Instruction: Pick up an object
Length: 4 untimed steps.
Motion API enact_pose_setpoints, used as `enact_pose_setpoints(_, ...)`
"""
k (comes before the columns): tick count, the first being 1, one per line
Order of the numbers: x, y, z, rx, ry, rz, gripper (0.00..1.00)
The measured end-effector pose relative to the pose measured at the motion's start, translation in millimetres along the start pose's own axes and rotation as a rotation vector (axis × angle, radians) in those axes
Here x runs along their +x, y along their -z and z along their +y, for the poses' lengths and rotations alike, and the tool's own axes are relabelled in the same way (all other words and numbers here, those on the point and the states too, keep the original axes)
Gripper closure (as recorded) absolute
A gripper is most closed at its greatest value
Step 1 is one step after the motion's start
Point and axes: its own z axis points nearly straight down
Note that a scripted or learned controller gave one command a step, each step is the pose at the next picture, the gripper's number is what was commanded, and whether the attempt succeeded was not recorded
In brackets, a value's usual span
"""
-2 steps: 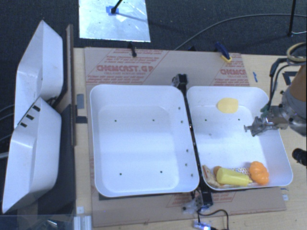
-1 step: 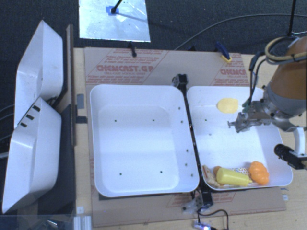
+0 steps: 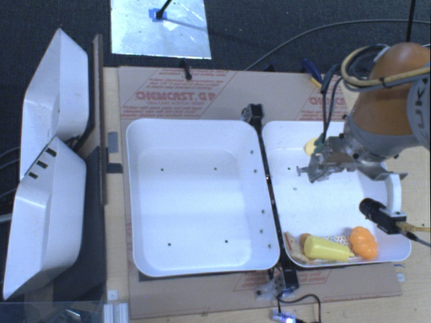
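Cardboard (image 3: pixel 176 86) reading "CHEMCAST GP" underlies both bins; the jaws' (image 3: pixel 315 171) state is unclear.

Counter with two white bins

The counter (image 3: pixel 202 86) is a tan board printed with red lettering, resting on dark carpet (image 3: pixel 54 5). Directly on it sit the left bin (image 3: pixel 195 136) and the right bin (image 3: pixel 289 136), side by side, their inner rims touching along a black strip (image 3: pixel 269 187) between them.
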Motion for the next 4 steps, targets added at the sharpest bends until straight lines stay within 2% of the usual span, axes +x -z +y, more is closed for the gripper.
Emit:
enact_pose_setpoints(1,52.7,3.9,4.6,0.0,0.001,0.0,1.0)
enact_pose_setpoints(2,105.0,-10.0,-4.1,0.001,0.0,0.0,1.0)
enact_pose_setpoints(3,154.0,-27.0,4.0,0.002,0.0,-0.001,1.0)
enact_pose_setpoints(4,151.8,-26.2,4.3,0.001,-0.004,-0.001,0.0)
